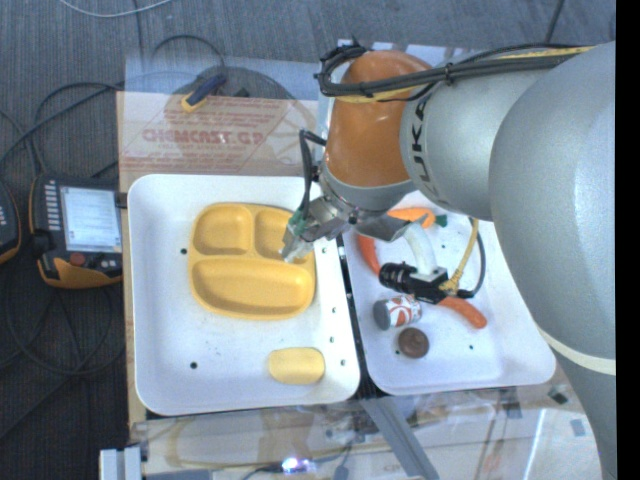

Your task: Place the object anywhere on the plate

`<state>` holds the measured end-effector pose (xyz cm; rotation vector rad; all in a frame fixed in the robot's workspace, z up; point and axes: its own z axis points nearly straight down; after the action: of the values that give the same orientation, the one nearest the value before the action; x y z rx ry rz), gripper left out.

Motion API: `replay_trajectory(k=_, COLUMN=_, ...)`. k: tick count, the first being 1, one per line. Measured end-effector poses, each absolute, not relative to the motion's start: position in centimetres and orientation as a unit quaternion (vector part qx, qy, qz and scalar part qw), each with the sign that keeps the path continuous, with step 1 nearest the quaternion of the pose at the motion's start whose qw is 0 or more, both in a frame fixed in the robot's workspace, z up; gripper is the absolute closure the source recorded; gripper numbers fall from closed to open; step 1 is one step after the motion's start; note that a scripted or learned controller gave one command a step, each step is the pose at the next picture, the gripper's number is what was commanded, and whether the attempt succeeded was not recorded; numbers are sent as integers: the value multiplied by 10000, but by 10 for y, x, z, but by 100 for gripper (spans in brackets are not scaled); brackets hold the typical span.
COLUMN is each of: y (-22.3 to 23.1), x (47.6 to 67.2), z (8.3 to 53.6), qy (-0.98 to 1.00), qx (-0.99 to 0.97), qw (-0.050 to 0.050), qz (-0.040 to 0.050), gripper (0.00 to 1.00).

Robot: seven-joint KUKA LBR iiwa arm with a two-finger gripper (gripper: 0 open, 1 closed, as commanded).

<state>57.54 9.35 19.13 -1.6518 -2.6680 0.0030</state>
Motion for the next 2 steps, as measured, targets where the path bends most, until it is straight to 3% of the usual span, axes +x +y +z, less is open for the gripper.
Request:
replay_trajectory(k=1, y=93, x=575, z=191, qy=-8502, qx=-5265, qw=19, qz=10, gripper=0)
replay_trajectory(k=2, y=94, x=576, z=199, qy=-8503, qx=-5263, qw=25, qz=10, gripper=100)
